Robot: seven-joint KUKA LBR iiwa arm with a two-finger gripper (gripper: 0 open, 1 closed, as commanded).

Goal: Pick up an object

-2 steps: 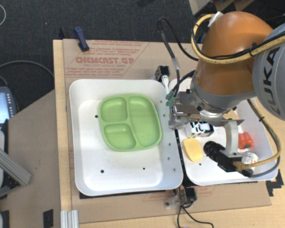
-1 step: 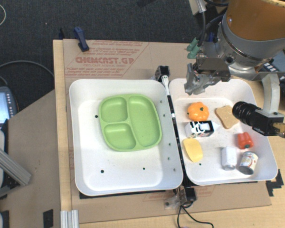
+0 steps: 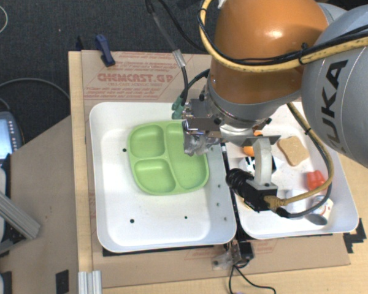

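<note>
Left bin [image 3: 110,182]: open floor is left around the green divided plate [image 3: 165,158]. Right bin [image 3: 346,210]: access is blocked by the arm [image 3: 270,48] and black cabling [image 3: 257,195].

Arm [image 3: 276,48] reaching from right, gripper [image 3: 196,144] pointing down

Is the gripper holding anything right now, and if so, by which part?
Cannot be told. The gripper sits at the right edge of the green divided tray in the left bin, with its tips hidden.
</note>
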